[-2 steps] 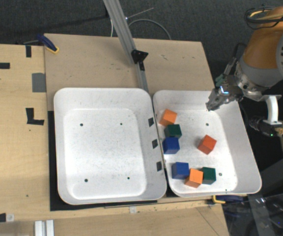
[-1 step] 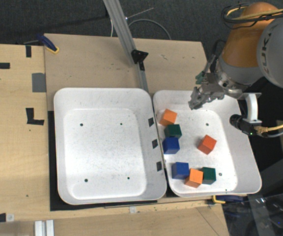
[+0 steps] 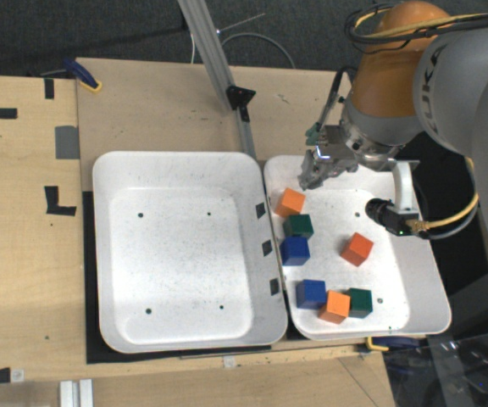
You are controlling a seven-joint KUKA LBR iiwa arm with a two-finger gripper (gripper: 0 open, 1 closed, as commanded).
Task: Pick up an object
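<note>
Item: one claw (image 3: 312, 179), grey, slung under the arm's orange-banded wrist, poised over the far end of the right bin (image 3: 413, 291); whether it is spread or pinched I cannot tell, its tips being a dark blur against the white floor. Nothing is seen lodged between them, so the pick counts as not yet made. Nearest candidate: an orange cube (image 3: 291, 202), just below and slightly left of the claw, near enough that contact cannot be ruled in or out. Further from the claw, in a line down the bin's left side: a green cube (image 3: 298, 225), then a blue cube (image 3: 295, 250) touching it. Well off to the claw's lower right: a red-orange cube (image 3: 357, 249), standing alone. At the near end, farthest from the claw: a second blue cube (image 3: 311, 292), a second orange cube (image 3: 337, 306) and a second green cube (image 3: 360, 302), clustered, faces meeting. To the claw's left: the left bin (image 3: 108, 176). Remaining, by my judgement: descend, close on the orange cube, lift. Obscured: the bin's far right corner, behind the arm's body and its cabling; the arm itself is cut off at the frame's edge.
</note>
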